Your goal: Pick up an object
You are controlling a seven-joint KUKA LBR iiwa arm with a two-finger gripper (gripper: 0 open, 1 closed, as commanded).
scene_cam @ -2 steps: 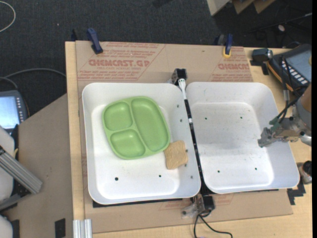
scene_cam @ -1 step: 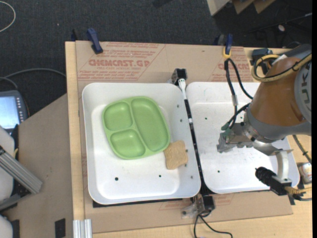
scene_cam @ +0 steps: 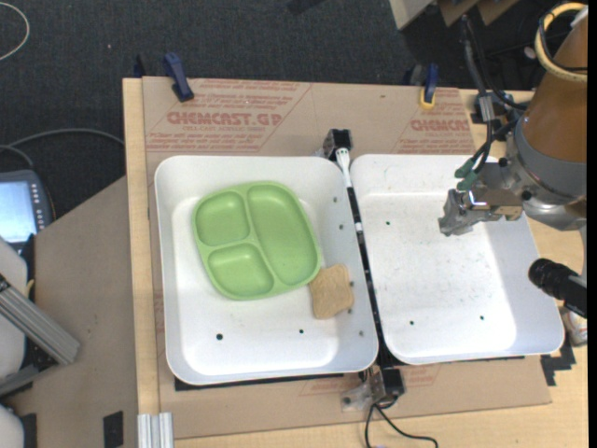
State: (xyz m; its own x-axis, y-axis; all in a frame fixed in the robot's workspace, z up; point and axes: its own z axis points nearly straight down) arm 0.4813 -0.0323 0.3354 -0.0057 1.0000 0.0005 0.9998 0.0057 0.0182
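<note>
Two shallow white plastic bins sit side by side on a brown cardboard-covered bench (scene_cam: pixel 233 119), seen from above at a slant. Red printed lettering runs across the cardboard behind the bins. A blue clamp (scene_cam: pixel 177 76) grips the bench's far edge on the left, and a second clamp with a yellow handle (scene_cam: pixel 429 86) grips it farther right. Dark carpet (scene_cam: pixel 187 17) surrounds the bench, and cables trail at the near edge.

The left bin (scene_cam: pixel 187 343) holds a light green plastic plate with three compartments (scene_cam: pixel 255 241), lying flat toward its middle. Touching the plate's near right corner is a small tan square block, cork-like in texture (scene_cam: pixel 331 292), resting on the bin floor close to the divide between the bins.

The grey robot arm with an orange band (scene_cam: pixel 560 82) reaches in from the right. Its grey metal gripper (scene_cam: pixel 457 215) hangs over the far right part of the right bin (scene_cam: pixel 438 334). Whether the gripper is apart or together cannot be told from this angle, and nothing is seen clamped in it. The tan block lies well apart from the gripper, in the other bin, to its left and nearer the camera.
</note>
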